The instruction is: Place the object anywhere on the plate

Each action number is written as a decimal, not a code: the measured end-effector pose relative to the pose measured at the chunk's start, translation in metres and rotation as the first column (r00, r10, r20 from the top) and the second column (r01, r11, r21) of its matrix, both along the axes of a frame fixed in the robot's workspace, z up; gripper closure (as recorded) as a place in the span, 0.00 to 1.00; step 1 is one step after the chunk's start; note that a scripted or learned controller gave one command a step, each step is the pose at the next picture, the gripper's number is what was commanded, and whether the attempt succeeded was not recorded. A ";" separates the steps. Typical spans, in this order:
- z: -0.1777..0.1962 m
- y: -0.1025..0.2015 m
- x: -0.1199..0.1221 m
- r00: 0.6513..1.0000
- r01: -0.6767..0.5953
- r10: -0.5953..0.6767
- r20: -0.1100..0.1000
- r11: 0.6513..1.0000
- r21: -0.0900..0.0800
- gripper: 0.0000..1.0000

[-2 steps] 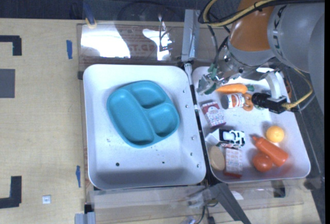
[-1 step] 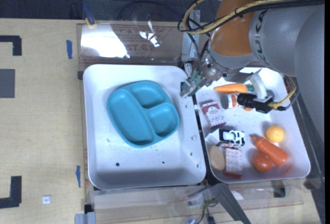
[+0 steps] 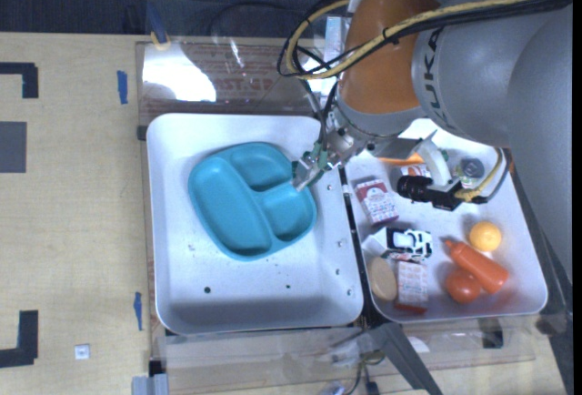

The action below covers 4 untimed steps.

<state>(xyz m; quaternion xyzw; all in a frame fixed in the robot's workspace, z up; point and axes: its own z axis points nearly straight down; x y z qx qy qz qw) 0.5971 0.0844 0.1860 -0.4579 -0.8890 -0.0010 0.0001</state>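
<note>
Hand (image 3: 312, 167) over right rim of blue plate (image 3: 250, 199), fingers clamped on small greenish object (image 3: 317, 156), apparently light and thin, likely slippery; best pinched across its middle; red carton (image 3: 374, 199) just right of plate.

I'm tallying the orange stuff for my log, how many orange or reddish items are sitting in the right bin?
3: a yellow-orange ball near the right wall, an orange carrot-shaped piece just below it, and a red-orange round piece touching that. The arm may hide others.
</note>
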 end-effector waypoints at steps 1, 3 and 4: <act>-0.004 0.089 0.034 0.953 0.302 -0.302 0.002 0.953 0.000 1.00; 0.090 0.084 0.024 0.979 0.203 -0.203 0.001 0.979 -0.002 0.00; 0.090 0.084 0.024 0.979 0.203 -0.203 0.001 0.979 -0.002 0.00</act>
